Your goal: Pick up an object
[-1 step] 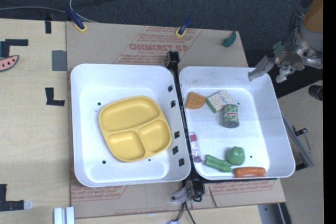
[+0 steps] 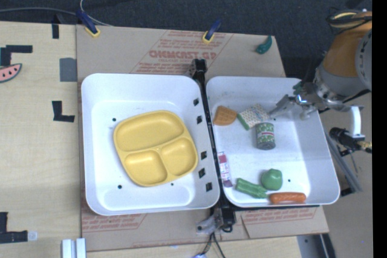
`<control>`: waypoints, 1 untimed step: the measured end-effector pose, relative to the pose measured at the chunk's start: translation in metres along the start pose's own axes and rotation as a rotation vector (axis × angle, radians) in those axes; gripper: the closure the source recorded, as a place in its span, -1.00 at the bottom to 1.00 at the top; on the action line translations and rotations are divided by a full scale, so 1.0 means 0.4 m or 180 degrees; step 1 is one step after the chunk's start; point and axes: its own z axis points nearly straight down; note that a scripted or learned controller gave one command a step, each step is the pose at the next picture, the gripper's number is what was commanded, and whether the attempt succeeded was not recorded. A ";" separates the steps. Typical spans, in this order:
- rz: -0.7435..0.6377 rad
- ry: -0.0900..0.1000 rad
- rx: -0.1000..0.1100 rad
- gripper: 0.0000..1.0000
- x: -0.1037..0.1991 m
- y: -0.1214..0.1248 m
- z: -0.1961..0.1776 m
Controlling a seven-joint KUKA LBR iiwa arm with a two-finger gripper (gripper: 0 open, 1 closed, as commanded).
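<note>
The counter (image 2: pixel 36 130) is pale wood partly covered by a printed cardboard sheet (image 2: pixel 175 51), which looks clipped down at its far edge so the bins sit on a steady base. Two shallow white bins of smooth plastic stand side by side, touching along the middle. The left bin (image 2: pixel 97 93) holds a yellow tray (image 2: pixel 155 147), glossy, rounded and split into three compartments, lying flat and slightly turned.

The right bin (image 2: pixel 314 154) gathers the small items to pick from, loose and mostly apart, which should leave room for a grasp. The arm (image 2: pixel 347 63) reaches in over its far right corner, and the end effector (image 2: pixel 289 103) hangs there with its thin metal fingers (image 2: pixel 282 106) spread and nothing between them, pointing towards the middle of the bin.

Nearest to it is a small can (image 2: pixel 265 135), cylindrical with a patterned label, standing just beside a flat speckled packet (image 2: pixel 252 116). An orange wedge (image 2: pixel 225 116) lies near the divider. At the near edge sit a round green apple (image 2: pixel 271 179), a green pepper-like piece (image 2: pixel 250 188) and an orange carrot (image 2: pixel 286 197), close together. A thin wrapper (image 2: pixel 224 168) lies along the left wall.
</note>
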 end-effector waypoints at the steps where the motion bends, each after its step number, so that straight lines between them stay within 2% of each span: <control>1: -0.0005 -0.0009 -0.0035 -1.00 0.092 0.094 0.105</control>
